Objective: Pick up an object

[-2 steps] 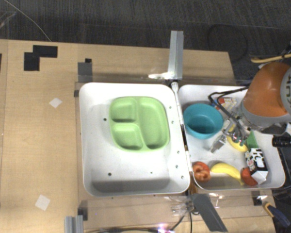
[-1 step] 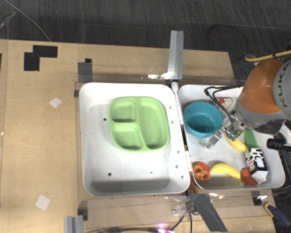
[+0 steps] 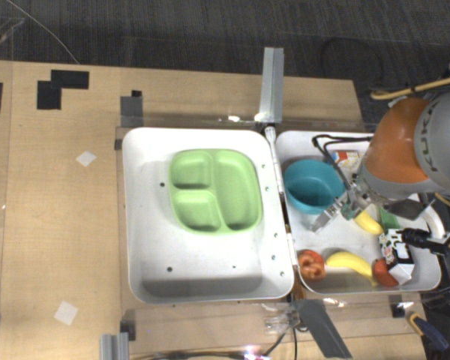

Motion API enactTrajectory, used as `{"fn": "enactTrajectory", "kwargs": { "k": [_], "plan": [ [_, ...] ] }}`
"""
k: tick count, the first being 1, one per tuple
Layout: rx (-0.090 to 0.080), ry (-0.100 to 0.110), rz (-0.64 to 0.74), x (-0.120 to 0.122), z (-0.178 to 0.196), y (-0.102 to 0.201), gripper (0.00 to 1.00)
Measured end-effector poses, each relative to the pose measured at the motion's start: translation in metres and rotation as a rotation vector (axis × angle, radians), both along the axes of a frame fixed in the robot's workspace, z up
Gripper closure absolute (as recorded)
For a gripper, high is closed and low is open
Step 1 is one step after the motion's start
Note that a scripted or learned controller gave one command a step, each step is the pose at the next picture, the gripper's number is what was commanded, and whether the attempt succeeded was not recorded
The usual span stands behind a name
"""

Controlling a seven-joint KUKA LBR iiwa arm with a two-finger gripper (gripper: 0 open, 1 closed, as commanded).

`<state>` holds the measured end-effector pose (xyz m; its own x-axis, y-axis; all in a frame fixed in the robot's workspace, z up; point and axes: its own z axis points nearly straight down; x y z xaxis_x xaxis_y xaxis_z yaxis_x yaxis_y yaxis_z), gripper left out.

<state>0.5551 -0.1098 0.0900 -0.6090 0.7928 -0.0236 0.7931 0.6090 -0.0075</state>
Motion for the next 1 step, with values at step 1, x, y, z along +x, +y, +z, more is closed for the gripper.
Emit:
{"fn": "enactTrajectory", "kwargs": {
  "k": [1],
  "plan": [
    [0.015,0.119,-0.21,0.043,-0.0004,-0.0078,0.0]
  ]
}}
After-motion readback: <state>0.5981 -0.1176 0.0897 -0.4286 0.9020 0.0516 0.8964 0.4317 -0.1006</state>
